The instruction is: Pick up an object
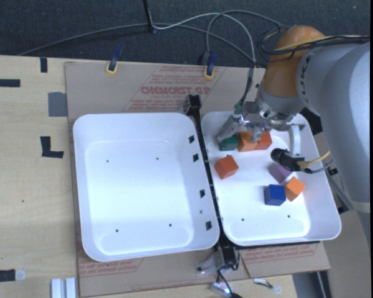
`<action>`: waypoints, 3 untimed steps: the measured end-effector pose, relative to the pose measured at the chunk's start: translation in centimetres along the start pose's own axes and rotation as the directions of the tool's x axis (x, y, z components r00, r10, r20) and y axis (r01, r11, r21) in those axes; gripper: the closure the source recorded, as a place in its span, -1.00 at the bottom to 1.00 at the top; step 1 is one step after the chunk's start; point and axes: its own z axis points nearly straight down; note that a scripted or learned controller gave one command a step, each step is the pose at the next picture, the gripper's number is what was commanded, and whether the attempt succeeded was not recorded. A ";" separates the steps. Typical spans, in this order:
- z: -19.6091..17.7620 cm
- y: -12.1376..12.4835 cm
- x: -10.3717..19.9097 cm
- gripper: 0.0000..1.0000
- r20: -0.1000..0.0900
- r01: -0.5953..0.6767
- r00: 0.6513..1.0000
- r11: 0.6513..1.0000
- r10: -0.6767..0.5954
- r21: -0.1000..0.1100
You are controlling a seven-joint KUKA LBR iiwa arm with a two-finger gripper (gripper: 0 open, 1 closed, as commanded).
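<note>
The gripper (252, 132) is down at the far end of the right bin (317, 231), right over an orange block (255, 142) beside a green block (228, 144). Looks like the grasp step; next comes a clean lift. Whether the fingers are closed, I cannot tell. The arm leans in steeply.
</note>
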 end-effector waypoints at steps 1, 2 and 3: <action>2.3 0.4 0.0 -1.00 0.002 0.001 1.000 1.000 -0.001 -0.018; 1.3 0.4 0.0 1.00 0.002 0.001 1.000 1.000 -0.001 -0.019; -3.8 1.5 0.2 1.00 0.001 0.001 1.000 1.000 -0.001 -0.010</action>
